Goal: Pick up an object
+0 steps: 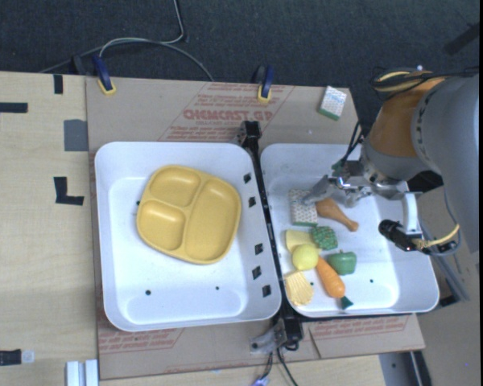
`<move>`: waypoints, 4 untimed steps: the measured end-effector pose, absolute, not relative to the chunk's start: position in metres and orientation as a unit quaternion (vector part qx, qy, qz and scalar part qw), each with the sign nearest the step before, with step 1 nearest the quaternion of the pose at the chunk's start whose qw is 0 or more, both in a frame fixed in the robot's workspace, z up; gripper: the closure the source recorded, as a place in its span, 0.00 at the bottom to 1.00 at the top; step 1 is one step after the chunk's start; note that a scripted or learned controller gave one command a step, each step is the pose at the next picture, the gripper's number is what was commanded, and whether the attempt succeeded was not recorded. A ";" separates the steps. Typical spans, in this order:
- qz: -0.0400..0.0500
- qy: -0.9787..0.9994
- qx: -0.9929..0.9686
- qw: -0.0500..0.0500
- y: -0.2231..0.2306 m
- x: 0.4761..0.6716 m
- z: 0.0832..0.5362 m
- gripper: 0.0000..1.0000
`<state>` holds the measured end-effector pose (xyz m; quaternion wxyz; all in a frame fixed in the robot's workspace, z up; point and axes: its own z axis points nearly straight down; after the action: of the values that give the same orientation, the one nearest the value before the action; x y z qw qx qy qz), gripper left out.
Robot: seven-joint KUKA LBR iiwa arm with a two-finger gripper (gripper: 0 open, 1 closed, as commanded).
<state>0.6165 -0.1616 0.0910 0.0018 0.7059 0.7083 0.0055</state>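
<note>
While the toy food crowds the right bin's inner edge, the pincer hovers above the chicken drumstick; whether it is parted cannot be told.

Two white bins. One yellow divided plate. Seven toy foods: one chicken drumstick, one cracker, one broccoli, one lemon, one green pepper, one carrot, one corn piece.
</note>
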 end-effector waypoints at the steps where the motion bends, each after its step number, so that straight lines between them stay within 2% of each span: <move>1: 0.003 0.708 0.706 0.002 -0.158 0.617 0.090 0.00; 2: 0.004 0.707 0.707 0.008 -0.144 0.608 0.091 0.00; 3: 0.006 0.708 0.706 0.004 -0.140 0.609 0.101 1.00; 4: 0.001 0.707 0.707 0.001 -0.096 0.526 0.087 1.00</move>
<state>0.5259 -0.0964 0.0868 0.0011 0.7068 0.7074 0.0011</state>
